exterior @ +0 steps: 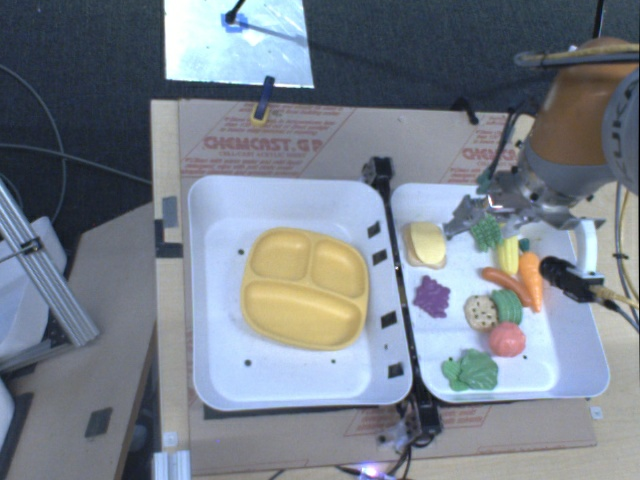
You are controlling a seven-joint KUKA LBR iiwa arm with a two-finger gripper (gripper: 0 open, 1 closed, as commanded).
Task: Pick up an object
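My gripper (490, 220) hangs open over the back of the right bin (575, 373). A green broccoli piece (486, 235) lies right beneath it, in the gap between the spread fingers, and I cannot tell whether they touch it. Close by are a yellow corn cob (508, 256), two orange carrots (526, 280) and a pale yellow wedge (425, 244). Nearer the front lie purple grapes (432, 296), a brown cookie (481, 312), a small green piece (508, 305), a red tomato (508, 339) and a green lettuce leaf (471, 370).
The left bin (215, 298) holds a yellow compartment tray (305, 288). A black divider (392, 268) runs between the two bins. The arm (590, 118) comes in from the upper right, above the right bin's back corner.
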